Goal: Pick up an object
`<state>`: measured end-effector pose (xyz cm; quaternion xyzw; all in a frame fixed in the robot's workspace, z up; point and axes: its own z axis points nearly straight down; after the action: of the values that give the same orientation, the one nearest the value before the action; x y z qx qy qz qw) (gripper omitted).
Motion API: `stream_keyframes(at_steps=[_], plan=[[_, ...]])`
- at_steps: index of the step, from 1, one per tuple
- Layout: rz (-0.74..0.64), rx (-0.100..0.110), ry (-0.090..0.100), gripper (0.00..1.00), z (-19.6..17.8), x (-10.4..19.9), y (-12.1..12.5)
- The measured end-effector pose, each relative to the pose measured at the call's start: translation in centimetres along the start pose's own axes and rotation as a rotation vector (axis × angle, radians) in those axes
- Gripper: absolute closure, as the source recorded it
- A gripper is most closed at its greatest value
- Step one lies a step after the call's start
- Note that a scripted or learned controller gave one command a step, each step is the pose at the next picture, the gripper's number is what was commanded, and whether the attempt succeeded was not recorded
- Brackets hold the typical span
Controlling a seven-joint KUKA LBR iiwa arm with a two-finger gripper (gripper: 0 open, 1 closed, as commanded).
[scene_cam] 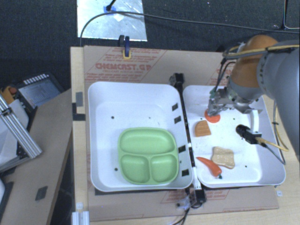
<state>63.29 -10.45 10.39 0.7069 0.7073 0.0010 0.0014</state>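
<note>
Faintly, CHEMCAST GP board (123, 65), pincer (214, 110) over bin (267, 172)

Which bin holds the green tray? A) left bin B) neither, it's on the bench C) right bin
A: the green tray lies in the left bin, while the right bin holds the small food items.

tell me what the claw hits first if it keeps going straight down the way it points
Most likely the small orange-red round piece in the right bin: the claw points down right over it. How much gap remains between them is hard to judge from this slanted view.
</note>
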Motion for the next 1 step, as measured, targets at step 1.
stream_keyframes(at_steps=[1], plan=[[-0.003,-0.002,0.000,1.00,-6.01,0.50,-0.51]])
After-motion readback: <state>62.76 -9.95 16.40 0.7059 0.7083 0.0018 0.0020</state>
